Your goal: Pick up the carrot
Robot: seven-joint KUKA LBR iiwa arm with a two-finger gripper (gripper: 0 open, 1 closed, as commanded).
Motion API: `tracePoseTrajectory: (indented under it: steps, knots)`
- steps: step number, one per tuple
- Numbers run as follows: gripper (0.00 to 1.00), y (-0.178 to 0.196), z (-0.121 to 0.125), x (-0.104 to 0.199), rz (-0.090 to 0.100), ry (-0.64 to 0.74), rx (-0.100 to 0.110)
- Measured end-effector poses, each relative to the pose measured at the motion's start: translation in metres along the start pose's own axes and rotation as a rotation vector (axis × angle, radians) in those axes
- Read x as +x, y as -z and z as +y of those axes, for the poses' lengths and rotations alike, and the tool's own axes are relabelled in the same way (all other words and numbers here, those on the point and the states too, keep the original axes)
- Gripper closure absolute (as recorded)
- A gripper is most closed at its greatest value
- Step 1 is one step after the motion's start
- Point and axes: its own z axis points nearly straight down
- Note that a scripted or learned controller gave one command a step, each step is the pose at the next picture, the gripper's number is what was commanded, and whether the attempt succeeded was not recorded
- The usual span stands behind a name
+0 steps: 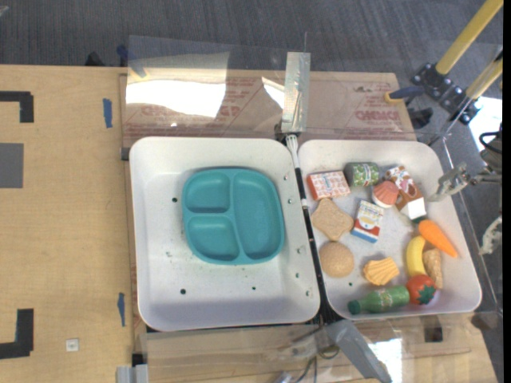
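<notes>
Orange carrot [438, 238] (tilted), right bin [465, 294], beside banana [414, 255]

Teal divided plate [234, 215] in the white left bin [152, 238]; orange carrot [438, 238]; yellow banana [414, 255]; green bottle [382, 300]; red-and-white carton [328, 185]; tan bread slice [331, 219]; red tomato [420, 288].

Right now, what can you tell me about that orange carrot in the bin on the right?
The carrot is a small toy, smooth and plastic-looking, bright orange all over. It lies flat on the floor of the right bin, near the right wall, slanting from upper left to lower right. A small white block sits just above its upper end, and the yellow banana lies close at its lower left; whether they touch is hard to tell. Nothing rests on top of it.
</notes>
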Motion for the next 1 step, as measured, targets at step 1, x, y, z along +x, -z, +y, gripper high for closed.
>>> tracePoseTrajectory:
  steps: [1]
  knots:
    - [0.0,-0.1657,-0.0052,0.0125,0.008,0.032,-0.013]
